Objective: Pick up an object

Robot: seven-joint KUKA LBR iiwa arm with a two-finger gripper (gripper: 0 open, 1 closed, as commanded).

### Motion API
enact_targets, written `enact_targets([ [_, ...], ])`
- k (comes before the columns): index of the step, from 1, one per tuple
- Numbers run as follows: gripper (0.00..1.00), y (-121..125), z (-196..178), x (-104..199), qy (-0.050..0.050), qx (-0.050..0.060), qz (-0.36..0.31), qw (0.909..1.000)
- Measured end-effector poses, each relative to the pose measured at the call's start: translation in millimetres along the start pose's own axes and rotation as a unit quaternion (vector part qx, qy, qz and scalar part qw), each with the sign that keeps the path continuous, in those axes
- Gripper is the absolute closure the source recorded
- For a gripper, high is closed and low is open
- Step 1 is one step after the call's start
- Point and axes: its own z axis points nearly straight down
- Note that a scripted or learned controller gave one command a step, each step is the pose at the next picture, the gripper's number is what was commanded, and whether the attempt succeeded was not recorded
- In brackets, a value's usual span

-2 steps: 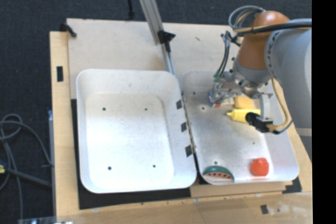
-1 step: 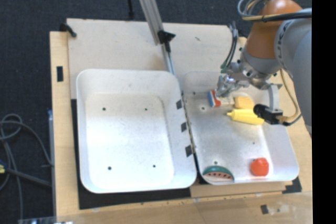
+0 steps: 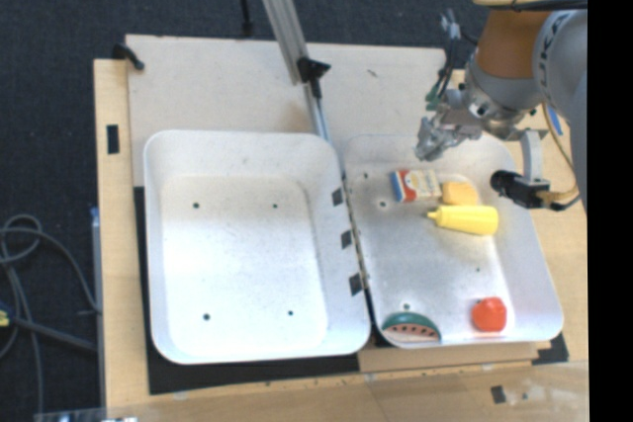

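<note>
The right bin (image 3: 514,242) holds a small carton (image 3: 412,184) with a red and blue end, an orange-tan piece (image 3: 458,192) beside it, and a yellow bottle-like object (image 3: 464,218) lying on its side. A red tomato-like ball (image 3: 489,314) sits near the front right corner, and a watermelon slice (image 3: 409,329) rests at the front edge. My gripper (image 3: 431,145) hangs over the back of the right bin, just above and behind the carton, with nothing seen between its fingers.
The left bin (image 3: 247,242) lies next to the right one. A slanted metal pole (image 3: 282,15) rises from the back between the bins. A black fitting (image 3: 519,188) sticks in at the right bin's right side. Cables (image 3: 40,262) trail on the floor at left.
</note>
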Motion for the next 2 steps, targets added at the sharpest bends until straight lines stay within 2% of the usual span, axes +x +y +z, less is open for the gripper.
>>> enact_targets([
  [1,1.0,1.8,-55.0,-1.4,0.0,0.0,0.0,1.0],
  [2,1.0,-5.6,-52.0,53.9,0.0,0.003,-0.001,1.0],
])
